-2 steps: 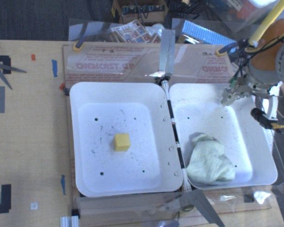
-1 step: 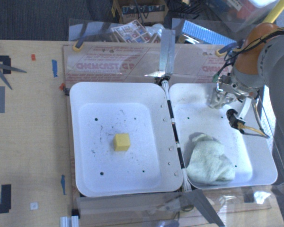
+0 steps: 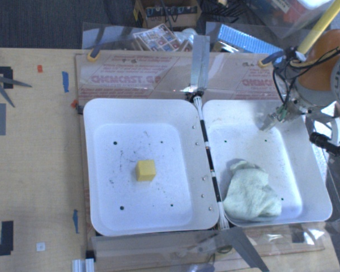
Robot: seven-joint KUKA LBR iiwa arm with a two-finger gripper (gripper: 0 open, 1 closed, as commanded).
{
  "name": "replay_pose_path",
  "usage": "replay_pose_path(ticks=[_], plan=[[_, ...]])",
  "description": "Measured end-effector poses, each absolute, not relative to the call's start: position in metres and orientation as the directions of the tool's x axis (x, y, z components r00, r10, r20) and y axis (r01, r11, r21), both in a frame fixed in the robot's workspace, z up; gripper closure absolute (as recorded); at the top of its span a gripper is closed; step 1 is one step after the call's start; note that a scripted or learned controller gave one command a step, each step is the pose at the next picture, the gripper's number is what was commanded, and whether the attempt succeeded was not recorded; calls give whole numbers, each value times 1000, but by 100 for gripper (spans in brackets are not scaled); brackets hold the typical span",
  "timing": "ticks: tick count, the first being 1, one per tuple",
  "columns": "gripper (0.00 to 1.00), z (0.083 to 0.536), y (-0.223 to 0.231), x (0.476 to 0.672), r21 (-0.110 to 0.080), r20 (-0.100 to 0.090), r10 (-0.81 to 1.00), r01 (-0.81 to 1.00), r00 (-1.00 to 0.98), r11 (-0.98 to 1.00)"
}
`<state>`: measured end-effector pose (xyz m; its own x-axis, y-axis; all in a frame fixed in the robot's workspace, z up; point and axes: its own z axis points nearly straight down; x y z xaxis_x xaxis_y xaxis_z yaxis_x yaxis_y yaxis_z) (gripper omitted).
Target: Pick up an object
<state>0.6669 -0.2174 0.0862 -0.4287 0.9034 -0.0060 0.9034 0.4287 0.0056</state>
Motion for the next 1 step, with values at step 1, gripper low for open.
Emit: replay_pose_path(ticks=[1], plan=[[100, 87, -125, 670, 5, 0, 976, 976, -217, 217]])
